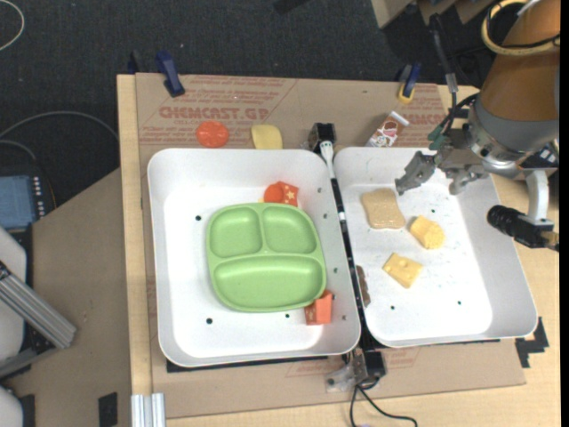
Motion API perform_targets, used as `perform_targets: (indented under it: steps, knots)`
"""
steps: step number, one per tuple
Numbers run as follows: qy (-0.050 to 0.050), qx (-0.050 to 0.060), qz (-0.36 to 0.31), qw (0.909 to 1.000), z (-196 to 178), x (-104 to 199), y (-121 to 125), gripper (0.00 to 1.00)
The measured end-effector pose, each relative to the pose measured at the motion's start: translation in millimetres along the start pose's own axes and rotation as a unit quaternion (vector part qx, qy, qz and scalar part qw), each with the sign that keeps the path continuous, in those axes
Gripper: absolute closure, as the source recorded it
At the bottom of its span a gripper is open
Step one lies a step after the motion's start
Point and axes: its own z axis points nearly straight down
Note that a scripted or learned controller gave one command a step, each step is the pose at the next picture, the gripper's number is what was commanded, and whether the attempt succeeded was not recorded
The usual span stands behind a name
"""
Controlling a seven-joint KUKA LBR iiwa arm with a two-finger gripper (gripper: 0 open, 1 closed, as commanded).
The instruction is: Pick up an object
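Note:
My gripper (437, 178) hangs over the back of the right bin (498, 323), its two fingers spread open with nothing between them. Just below and left of it a tan bread slice (382, 209) lies flat on the bin floor. A small yellow chunk (428, 233) sits to the right of the bread, and a yellow cheese wedge (402, 269) lies nearer the front. The gripper touches none of them.
The left bin (169, 238) holds a green divided plate (265, 256), a red piece (281, 193) behind it and an orange block (319, 310) at its front right. Behind the bins lie an orange disc (212, 133), a pale yellow piece (266, 137), a black item (322, 135) and a red-white packet (387, 132).

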Motion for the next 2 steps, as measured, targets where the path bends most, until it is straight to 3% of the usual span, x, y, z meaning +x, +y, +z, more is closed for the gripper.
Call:
perform_targets:
  steps: [2]
  knots:
    - [0.001,0.004,-0.001,1.0000,157.7,3.6,29.9,0.00]
